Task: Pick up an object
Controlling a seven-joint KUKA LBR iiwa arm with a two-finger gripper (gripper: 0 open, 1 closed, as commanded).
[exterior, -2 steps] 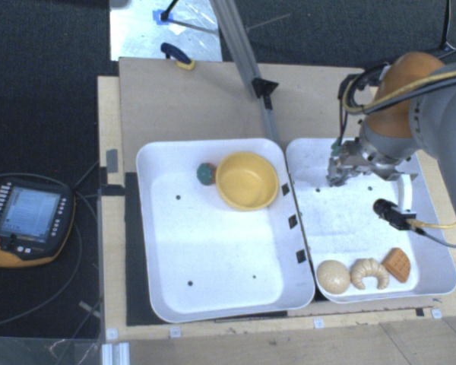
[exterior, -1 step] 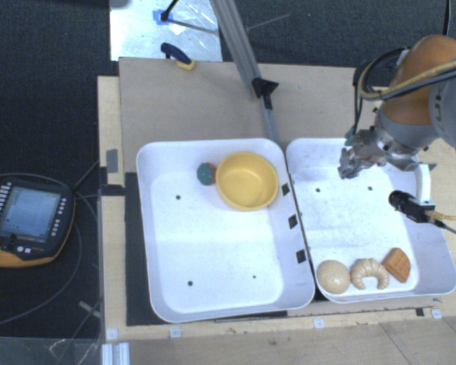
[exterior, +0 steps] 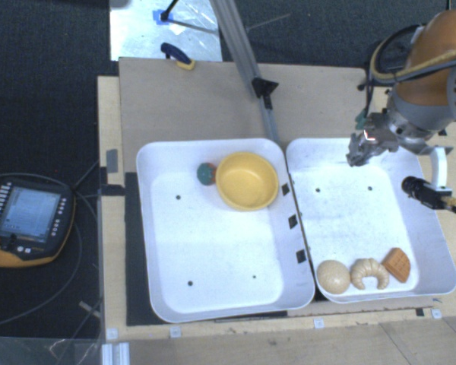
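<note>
Yellow bowl [exterior: 247, 180], teal ball [exterior: 206, 173], white bins [exterior: 159, 204], tan croissant [exterior: 370, 273]

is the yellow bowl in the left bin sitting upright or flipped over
Upright. The yellow bowl shows its open hollow and rim facing up, in the left bin, beside a small green ball.

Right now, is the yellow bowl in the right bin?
No, the yellow bowl sits in the left bin, beside a small green ball.
</note>
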